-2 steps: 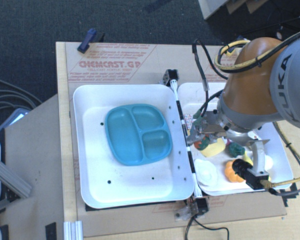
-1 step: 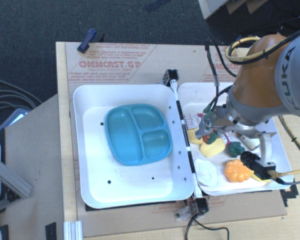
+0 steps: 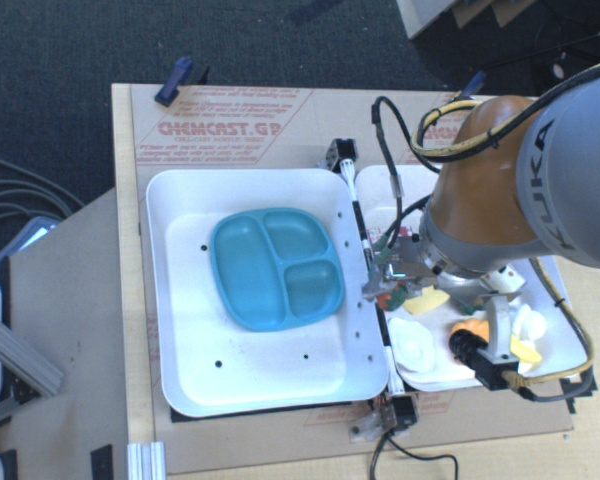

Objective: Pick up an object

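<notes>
Currently, a blue divided plate [image 3: 278, 267] is seen flat in the left bin [image 3: 180, 368]. Small white and yellow objects [image 3: 425, 303] are crowded in the right bin [image 3: 435, 376] under the arm [image 3: 510, 183]. Pincer [image 3: 385, 286] state cannot be told.

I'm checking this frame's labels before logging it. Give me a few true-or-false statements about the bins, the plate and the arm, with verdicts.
1. A blue divided plate lies in the left bin. True.
2. The plate has five compartments. False: it shows three.
3. The arm reaches over the right bin. True.
4. The plate is red. False: it is blue.
5. Small objects, among them a yellow piece, lie in the right bin. True.
</notes>
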`<state>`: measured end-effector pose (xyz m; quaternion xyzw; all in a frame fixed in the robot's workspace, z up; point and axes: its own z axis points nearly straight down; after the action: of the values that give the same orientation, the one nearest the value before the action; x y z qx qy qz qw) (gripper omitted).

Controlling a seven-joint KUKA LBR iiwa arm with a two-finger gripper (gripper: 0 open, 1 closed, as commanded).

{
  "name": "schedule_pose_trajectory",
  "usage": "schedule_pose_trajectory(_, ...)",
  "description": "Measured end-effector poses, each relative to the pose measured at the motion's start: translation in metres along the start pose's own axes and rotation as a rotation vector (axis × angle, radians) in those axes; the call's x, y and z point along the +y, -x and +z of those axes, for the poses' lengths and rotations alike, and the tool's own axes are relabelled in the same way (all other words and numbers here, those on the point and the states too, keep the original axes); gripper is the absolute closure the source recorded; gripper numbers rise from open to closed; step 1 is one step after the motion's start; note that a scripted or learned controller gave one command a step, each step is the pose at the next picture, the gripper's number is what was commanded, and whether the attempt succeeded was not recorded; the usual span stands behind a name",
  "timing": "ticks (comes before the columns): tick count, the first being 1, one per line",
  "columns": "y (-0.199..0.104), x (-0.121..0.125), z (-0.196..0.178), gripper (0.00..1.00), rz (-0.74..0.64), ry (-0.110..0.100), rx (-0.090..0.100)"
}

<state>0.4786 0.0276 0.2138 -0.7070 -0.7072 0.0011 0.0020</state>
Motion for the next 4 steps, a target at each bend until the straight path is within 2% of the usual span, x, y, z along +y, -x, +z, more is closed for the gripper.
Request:
schedule_pose_trajectory(1, -0.054, 0.000, -0.016, 1.00, -0.001, 0.003, -0.001)
schedule_pose_trajectory(3, -0.080, 0.000, -0.042, 1.00, -0.001, 0.005, -0.002)
schedule_pose_trajectory(4, -0.102, 0.000, -0.046, 1.00, -0.001, 0.005, -0.001)
